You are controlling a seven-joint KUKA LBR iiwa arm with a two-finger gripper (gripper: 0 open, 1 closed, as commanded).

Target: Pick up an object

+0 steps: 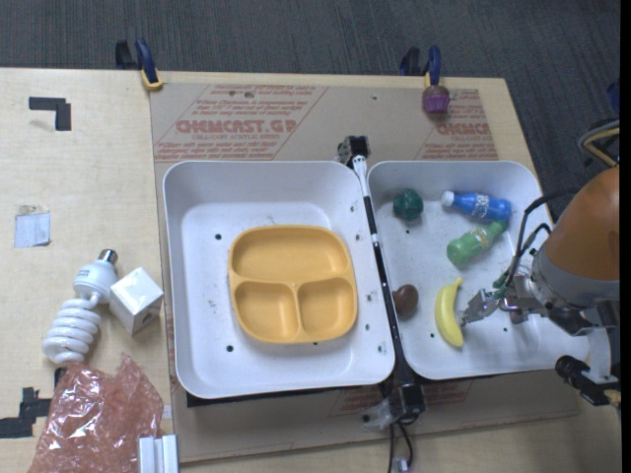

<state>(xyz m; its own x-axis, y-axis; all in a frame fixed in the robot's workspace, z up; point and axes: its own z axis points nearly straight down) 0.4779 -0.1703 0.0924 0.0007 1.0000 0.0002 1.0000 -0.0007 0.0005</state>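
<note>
Over the right bin [523,180], the end effector [476,308] hangs low just beside the banana [450,313], fingers apart and clamped on nothing. This looks like the approach step; next it needs to straddle the banana and close.

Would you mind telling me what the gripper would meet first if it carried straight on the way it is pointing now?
Most likely the banana. The gripper points toward the camera view's left, just beside it; its height above the bin floor is unclear.
</note>
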